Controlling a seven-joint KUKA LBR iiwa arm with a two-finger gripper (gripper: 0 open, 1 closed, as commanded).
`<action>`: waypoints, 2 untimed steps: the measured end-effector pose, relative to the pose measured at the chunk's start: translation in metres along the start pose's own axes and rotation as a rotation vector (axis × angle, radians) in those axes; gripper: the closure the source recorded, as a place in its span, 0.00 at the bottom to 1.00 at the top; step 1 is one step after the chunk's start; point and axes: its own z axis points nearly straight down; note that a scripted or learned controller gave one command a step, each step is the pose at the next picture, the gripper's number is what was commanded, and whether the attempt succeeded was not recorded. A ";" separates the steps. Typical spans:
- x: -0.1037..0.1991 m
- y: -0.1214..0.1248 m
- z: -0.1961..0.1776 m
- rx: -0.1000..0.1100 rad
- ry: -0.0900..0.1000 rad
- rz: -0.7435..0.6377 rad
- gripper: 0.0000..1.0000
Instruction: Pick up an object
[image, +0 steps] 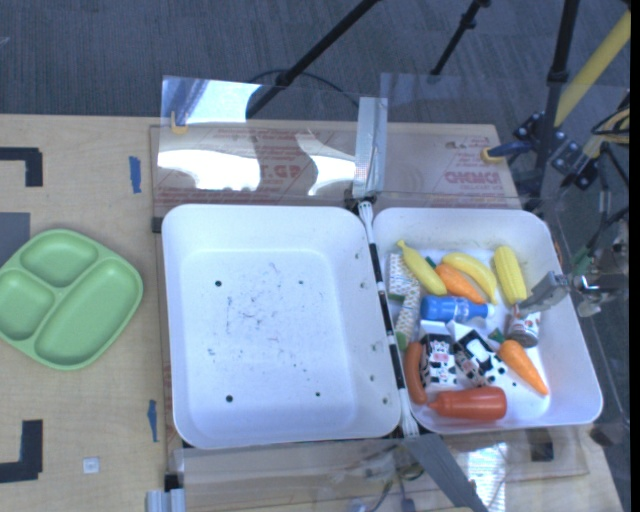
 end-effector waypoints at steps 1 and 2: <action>0.022 0.018 0.114 0.000 0.000 -0.043 0.00; -0.013 0.009 0.159 -0.032 -0.004 0.011 0.00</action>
